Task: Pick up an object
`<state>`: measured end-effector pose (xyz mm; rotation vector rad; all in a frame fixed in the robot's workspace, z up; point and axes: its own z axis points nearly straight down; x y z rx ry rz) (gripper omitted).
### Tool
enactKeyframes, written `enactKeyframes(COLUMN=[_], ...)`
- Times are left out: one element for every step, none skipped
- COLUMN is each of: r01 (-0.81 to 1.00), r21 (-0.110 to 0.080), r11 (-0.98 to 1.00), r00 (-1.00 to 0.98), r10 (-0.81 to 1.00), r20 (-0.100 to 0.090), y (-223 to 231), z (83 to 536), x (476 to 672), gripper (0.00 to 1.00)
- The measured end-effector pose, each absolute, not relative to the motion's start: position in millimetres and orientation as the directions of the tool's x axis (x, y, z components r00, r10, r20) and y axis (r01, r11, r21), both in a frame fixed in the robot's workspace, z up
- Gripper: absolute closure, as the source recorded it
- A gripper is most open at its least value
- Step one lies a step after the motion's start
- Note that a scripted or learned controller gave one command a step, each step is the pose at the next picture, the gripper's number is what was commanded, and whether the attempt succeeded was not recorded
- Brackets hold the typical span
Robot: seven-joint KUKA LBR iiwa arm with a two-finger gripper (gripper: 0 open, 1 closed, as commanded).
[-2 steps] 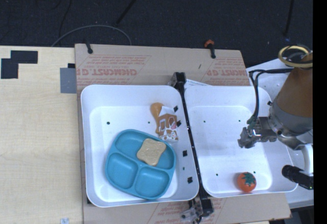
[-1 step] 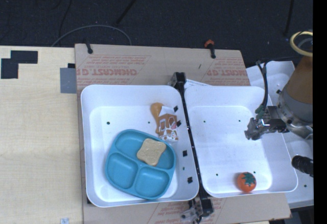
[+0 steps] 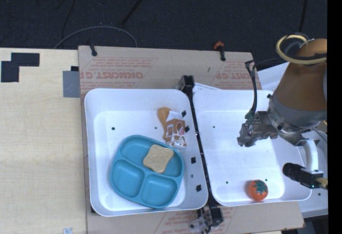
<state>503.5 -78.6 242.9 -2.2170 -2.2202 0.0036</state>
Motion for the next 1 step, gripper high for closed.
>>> enactKeyframes(r01=[1.000], r21=[-0.003], r11=[0.005], r00=[-0.005], r10=[1.000], r20=[0.002], y=[-26.1], z=[243.8], x=[515.9], gripper=[1.00])
